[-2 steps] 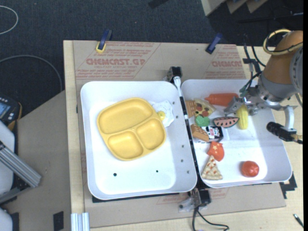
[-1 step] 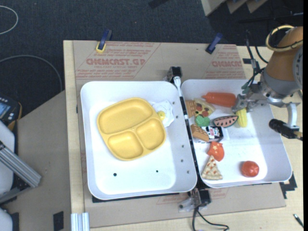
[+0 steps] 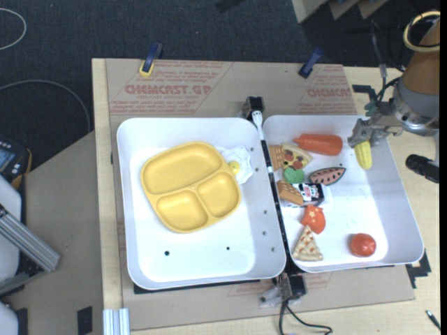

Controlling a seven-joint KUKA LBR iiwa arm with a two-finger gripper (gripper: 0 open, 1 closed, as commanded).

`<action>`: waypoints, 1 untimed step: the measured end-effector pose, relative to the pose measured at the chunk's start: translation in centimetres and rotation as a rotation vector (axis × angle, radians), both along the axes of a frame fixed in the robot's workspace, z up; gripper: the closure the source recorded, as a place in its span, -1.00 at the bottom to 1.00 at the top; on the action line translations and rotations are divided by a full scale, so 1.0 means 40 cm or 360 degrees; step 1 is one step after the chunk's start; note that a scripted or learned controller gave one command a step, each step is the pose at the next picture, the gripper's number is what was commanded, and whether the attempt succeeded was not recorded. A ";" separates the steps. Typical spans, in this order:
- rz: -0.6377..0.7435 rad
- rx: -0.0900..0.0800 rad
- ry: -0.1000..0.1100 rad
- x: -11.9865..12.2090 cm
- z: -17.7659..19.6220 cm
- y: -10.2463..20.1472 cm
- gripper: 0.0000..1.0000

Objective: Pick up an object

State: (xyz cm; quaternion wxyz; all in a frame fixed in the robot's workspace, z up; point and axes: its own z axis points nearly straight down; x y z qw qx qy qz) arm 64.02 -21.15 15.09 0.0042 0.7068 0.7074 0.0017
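Note:
My gripper (image 3: 365,139) hangs over the far right part of the right bin (image 3: 391,208), reaching in from the right. A small yellow toy, like a corn cob (image 3: 363,155), sits between its dark fingers and points down toward the bin floor. The gripper is shut on it. Other toy foods lie along the bin's left side: an orange carrot (image 3: 318,144), a pizza slice (image 3: 290,157), a watermelon slice (image 3: 327,175), a red pepper (image 3: 314,218) and a sandwich wedge (image 3: 306,245). A red tomato (image 3: 362,244) rests near the front edge.
The left bin (image 3: 140,257) holds a yellow divided plate (image 3: 190,185) and a fried egg toy (image 3: 238,163) beside it. A black divider rail (image 3: 272,194) runs between the bins. The arm's orange band (image 3: 423,72) is at the far right.

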 end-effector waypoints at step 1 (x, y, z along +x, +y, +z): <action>0.0001 0.0000 0.0001 0.012 0.115 -0.013 1.00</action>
